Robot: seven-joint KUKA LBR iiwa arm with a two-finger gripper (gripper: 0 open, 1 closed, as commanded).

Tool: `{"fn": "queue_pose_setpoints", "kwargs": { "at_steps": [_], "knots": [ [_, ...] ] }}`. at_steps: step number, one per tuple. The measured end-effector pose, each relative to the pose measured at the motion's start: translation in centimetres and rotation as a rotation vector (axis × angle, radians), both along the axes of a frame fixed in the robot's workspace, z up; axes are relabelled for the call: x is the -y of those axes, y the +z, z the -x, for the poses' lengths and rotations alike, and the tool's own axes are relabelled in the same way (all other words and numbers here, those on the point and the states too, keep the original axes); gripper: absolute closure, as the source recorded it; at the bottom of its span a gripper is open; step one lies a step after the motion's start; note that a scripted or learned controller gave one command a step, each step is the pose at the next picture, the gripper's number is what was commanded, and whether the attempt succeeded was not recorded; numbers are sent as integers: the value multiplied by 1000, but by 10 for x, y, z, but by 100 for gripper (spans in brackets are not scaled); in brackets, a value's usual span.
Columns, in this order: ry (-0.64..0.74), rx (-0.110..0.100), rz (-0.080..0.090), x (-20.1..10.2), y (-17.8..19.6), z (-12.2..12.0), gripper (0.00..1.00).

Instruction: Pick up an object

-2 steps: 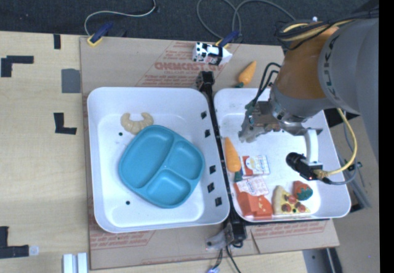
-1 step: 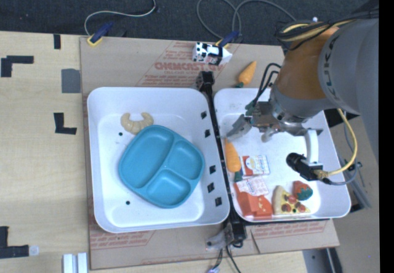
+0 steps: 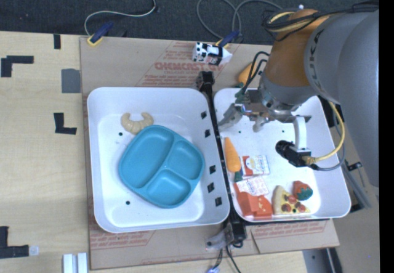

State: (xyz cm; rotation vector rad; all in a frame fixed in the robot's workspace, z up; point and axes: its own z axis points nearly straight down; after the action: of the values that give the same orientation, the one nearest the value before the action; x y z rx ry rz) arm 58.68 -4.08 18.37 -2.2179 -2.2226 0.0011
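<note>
A: Left bin (image 3: 98, 142)?
B: We see a blue divided plate (image 3: 161, 167) and a croissant (image 3: 136, 121).
A: Right bin (image 3: 335, 195)?
B: Carrot (image 3: 231, 154), cartons (image 3: 253, 185), pizza slice (image 3: 286, 199). Pincer (image 3: 246, 114) above its far-left corner; spread or not, can't tell.

The grey arm (image 3: 345, 62) reaches in over the right bin (image 3: 332, 204), its orange band (image 3: 292, 50) just above the wrist. The tool (image 3: 246, 119) hangs low over the bin's upper left part, near the wall shared with the other bin.
</note>
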Motion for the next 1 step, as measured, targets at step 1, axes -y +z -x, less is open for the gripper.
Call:
{"fn": "queue_pose_setpoints", "kwargs": {
  "at_steps": [1],
  "knots": [
    [0, 0, 0, 0, 0, 0, 0]
  ]
}}
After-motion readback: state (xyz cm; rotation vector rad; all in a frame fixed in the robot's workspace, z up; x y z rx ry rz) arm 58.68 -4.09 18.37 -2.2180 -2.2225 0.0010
